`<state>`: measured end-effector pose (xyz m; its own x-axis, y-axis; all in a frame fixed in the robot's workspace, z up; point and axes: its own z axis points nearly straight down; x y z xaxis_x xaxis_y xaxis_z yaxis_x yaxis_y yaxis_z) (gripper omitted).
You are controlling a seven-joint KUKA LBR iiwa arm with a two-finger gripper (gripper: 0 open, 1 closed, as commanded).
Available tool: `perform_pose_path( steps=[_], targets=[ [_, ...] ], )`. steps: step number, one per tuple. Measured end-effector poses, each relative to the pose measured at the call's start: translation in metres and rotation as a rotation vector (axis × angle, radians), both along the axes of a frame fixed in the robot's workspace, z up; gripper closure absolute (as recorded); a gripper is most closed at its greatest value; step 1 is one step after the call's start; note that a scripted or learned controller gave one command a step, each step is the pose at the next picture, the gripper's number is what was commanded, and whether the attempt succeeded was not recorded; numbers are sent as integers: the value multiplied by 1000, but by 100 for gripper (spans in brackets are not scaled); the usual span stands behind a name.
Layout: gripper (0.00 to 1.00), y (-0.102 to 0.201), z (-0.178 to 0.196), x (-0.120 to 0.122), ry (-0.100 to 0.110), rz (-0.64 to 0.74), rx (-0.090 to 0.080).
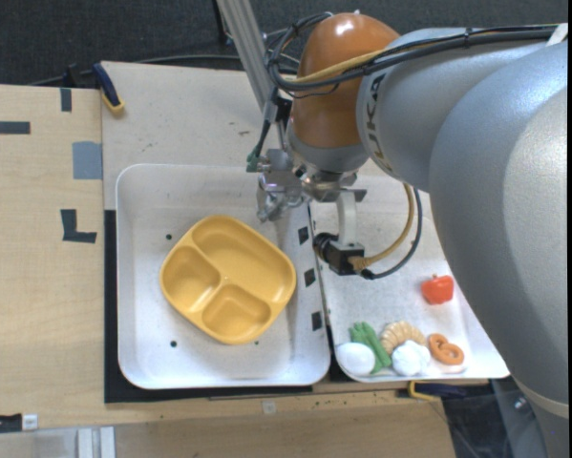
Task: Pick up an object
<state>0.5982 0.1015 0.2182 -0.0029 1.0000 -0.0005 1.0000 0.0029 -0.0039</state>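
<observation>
Two white bins (133,284), one yellow plate (228,277). Two white balls (355,358), one red toy (438,289), one green piece (367,337), one orange ring (446,349), one shrimp (400,332)

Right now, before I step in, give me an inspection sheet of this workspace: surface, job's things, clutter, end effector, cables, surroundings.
Surface: wooden bench bearing a left bin and a right bin, both white, side by side.
Job's things: yellow plate with compartments lies in the left bin; red toy, green piece, two white pieces, tan curl and orange ring sit in the right bin, mostly along its near edge.
Clutter: nothing seen.
End effector: over the left bin's far right corner, beyond the plate.
Cables: dark loops beside the arm's orange band.
Surroundings: tape marks on the bench; clamp at its far edge.
</observation>
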Motion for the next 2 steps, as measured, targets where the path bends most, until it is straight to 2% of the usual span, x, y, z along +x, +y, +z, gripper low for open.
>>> perform_pose_path(
  steps=[1, 2],
  targets=[
    [100, -6, 4, -6, 0, 0, 0],
    [0, -6, 4, -5, -1, 0, 0]
  ],
)
